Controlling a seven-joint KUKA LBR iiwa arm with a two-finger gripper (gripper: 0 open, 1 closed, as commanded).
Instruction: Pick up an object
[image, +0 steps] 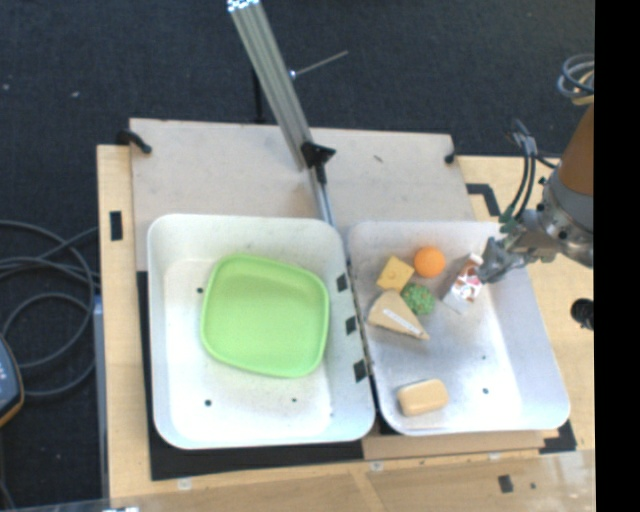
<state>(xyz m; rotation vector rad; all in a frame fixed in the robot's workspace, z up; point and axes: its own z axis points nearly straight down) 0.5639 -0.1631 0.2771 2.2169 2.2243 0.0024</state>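
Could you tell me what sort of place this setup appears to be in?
Probably a robotics lab set up for grasping trials: a bench bears two white bins, toy food such as an orange and a cheese wedge lies in the right one, and loose cables trail over dark carpet.

Grey arm (560, 225) low from the right, wrist angled leftward.

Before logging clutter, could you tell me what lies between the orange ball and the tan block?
In the camera view, the green piece and pale wedge lie between orange ball and tan block.
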